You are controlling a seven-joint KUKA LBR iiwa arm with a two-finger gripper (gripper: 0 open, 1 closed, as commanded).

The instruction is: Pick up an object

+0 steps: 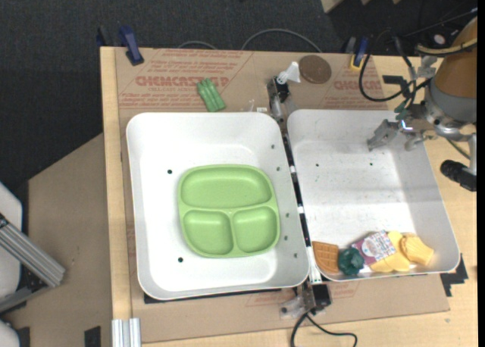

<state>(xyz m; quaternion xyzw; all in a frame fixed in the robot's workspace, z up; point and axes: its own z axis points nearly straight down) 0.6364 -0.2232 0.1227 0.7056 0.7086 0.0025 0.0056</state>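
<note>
Cardboard covers the bench (182,80) under two white bins. Over the right bin (356,201), at its far right corner, the gripper (395,133) hovers with fingers spread and nothing between them. Toy food pieces (375,253) (a waffle, something dark green, yellow bits) cluster along its near edge. A green divided plate (227,209) lies in the left bin (151,186).

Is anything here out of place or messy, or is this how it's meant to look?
Mostly tidy. Two things stand out: the small toys are all piled into the near corner of the right bin instead of spread about, and a green piece lies outside the bins on the cardboard behind the left bin. The green tray sits flat.
</note>
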